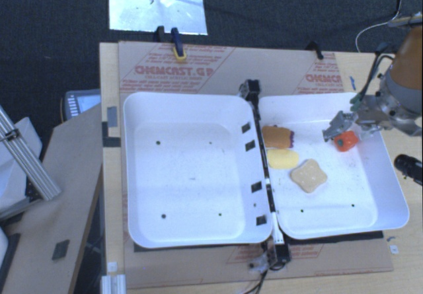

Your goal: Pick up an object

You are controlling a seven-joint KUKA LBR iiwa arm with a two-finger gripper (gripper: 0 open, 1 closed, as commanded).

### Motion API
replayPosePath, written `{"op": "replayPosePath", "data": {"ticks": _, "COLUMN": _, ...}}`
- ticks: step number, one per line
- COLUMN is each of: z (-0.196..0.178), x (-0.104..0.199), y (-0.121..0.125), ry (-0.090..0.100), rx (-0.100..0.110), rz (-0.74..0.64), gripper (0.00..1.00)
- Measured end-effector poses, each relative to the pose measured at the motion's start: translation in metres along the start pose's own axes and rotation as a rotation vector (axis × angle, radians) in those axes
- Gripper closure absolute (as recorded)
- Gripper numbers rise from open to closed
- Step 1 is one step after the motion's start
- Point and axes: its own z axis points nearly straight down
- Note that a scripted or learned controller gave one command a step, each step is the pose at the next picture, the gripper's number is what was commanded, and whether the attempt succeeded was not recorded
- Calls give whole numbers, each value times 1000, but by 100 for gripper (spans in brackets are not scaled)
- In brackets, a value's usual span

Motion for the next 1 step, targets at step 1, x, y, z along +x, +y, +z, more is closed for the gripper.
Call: {"op": "replayPosePath", "data": {"ticks": 1, "z": -11, "x": 0, "y": 1, "ry": 0, "rx": -3, "rz": -2, "gripper": 100}}
